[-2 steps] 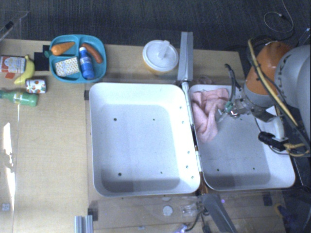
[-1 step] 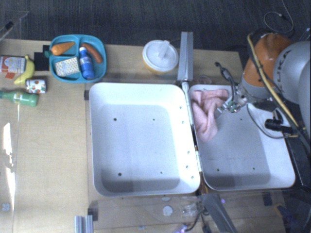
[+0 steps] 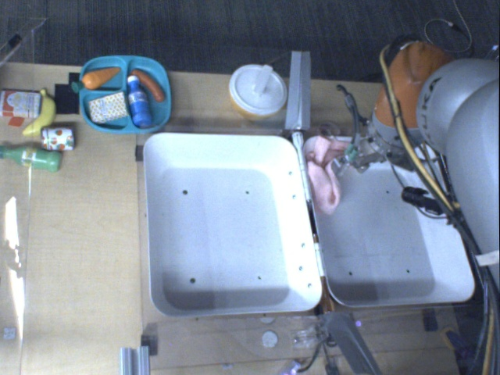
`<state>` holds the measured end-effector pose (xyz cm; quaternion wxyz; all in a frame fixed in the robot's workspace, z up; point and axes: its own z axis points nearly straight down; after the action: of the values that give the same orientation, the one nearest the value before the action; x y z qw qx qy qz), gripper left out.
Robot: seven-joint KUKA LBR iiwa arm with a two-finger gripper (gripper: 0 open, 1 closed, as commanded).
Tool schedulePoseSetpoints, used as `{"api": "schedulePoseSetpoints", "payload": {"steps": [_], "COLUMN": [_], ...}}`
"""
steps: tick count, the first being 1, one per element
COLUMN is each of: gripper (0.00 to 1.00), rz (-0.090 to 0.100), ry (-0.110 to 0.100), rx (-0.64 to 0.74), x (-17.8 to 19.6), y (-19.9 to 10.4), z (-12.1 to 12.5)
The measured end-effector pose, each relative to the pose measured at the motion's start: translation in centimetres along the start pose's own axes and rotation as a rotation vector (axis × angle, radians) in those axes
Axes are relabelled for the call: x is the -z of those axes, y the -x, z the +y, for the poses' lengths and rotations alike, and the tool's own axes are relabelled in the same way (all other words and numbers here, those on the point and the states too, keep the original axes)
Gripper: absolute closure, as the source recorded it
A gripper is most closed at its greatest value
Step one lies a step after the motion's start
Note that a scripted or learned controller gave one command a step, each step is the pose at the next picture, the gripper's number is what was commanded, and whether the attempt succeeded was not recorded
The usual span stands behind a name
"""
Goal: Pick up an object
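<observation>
A pink cloth (image 3: 323, 176) lies crumpled in the far left corner of the right bin (image 3: 398, 280), draped against the wall beside the divider between the two bins. My gripper (image 3: 349, 157) sits low at the cloth's upper right edge and looks to be touching it. The grey arm with its orange band (image 3: 410, 73) comes in from the right, trailing yellow and black cables over the bin's far right side.
The left bin (image 3: 226, 151) stands beside the right one. Behind the bins are a white lidded cup (image 3: 258, 90) and a blue divided plate (image 3: 160, 76) of toy food. A banana (image 3: 41, 114), a small can (image 3: 58, 138) and a green bottle (image 3: 33, 158) lie far left.
</observation>
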<state>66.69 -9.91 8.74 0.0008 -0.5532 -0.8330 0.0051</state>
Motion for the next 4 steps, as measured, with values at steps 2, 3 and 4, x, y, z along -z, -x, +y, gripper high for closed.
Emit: {"api": "schedulePoseSetpoints", "payload": {"steps": [2, 3, 4], "gripper": [0.00, 0.00, 0.00], "rz": [0.000, -0.001, -0.019], "ry": [0.014, 0.010, 0.001], "rx": [0.013, 0.014, 0.072], "x": [4.4, 1.4, 0.8], "y": [9.9, 4.0, 2.5], "z": [-3.8, -1.5, -1.0]}}
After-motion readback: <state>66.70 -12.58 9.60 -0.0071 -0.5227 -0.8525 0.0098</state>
